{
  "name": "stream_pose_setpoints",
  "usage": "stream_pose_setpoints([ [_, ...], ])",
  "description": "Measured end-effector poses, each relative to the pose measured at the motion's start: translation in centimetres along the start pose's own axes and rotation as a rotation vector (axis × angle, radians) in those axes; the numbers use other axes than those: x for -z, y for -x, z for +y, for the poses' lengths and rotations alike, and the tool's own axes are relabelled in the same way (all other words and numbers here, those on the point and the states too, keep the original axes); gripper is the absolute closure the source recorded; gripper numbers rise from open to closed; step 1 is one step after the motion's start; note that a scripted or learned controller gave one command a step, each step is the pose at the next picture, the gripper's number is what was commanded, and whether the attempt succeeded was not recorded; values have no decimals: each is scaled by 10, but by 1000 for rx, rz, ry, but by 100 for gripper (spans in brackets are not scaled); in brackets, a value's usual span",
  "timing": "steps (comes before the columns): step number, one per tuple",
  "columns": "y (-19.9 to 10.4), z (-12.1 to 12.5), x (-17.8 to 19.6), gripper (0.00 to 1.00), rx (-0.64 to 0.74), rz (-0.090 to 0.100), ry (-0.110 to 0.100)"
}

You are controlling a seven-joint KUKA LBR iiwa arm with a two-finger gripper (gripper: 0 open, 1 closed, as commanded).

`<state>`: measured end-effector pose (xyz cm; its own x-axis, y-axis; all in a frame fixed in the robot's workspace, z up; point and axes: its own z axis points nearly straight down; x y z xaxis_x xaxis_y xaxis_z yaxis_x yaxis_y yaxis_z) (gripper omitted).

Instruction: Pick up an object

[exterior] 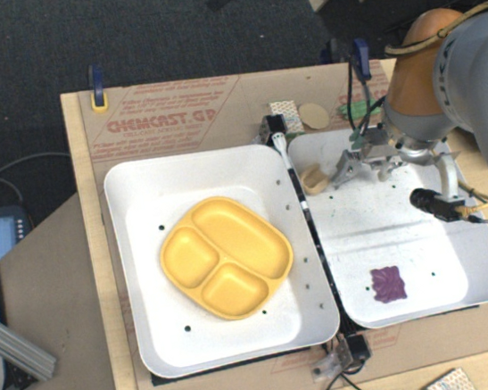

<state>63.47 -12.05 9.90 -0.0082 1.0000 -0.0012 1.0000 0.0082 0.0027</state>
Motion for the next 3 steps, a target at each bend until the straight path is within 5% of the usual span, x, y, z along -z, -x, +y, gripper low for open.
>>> stream_pose_setpoints([
  [1, 77, -37, -15, 0, -12, 2, -6],
  [2, 15, -6, -14, 0, -6, 0, 1],
  [3, 48, -32, -14, 0, -10, 2, -5],
])
